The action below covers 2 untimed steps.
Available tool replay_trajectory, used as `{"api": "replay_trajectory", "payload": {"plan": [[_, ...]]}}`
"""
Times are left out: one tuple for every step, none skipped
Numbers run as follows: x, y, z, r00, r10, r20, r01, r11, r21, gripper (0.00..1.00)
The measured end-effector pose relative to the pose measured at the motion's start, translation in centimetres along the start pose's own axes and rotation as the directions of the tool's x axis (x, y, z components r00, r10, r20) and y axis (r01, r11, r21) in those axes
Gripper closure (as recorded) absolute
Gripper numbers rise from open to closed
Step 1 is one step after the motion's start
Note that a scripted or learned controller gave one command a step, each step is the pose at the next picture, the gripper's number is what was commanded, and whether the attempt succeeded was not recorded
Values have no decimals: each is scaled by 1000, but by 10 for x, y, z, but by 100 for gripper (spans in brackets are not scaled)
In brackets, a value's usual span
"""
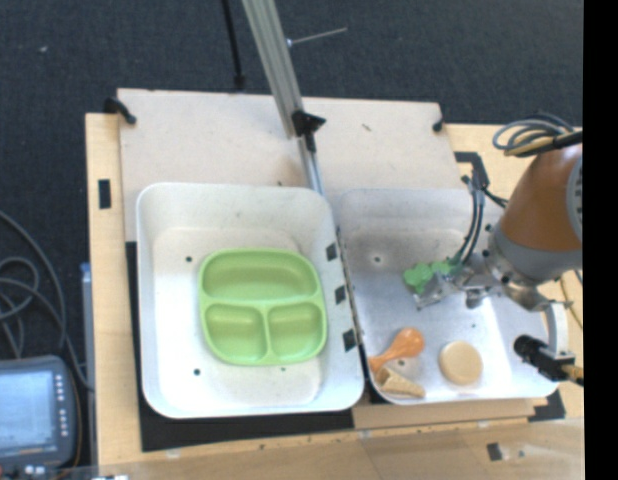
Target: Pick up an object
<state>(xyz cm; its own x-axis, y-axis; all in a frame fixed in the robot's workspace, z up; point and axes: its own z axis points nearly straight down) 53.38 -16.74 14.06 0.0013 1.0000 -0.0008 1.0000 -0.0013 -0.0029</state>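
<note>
Claw point(436, 286) low in the right bin point(389, 218), at a green toy point(425, 273) in the bin's middle; cannot tell how it is set or whether the toy is gripped. Right bin count: one green toy, one orange spoon point(401, 347), one round tan disc point(461, 363), one cone piece point(399, 380). Left bin point(169, 228): one green divided plate point(261, 304).

I'm looking down at dark carpeted floor point(109, 28) filling the upper frame. The pale wooden counter point(374, 133) is sitting at center under even light. Black cables point(14, 278) are looping along the left edge, and a grey screen unit point(27, 413) is resting at the lower left.
</note>
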Motion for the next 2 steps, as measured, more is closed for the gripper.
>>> {"api": "replay_trajectory", "payload": {"plan": [[-2,2,-14,1000,6,2,-6,1000,-9,100],[-1,1,-78,1000,-5,2,5,1000,-12,100]]}}
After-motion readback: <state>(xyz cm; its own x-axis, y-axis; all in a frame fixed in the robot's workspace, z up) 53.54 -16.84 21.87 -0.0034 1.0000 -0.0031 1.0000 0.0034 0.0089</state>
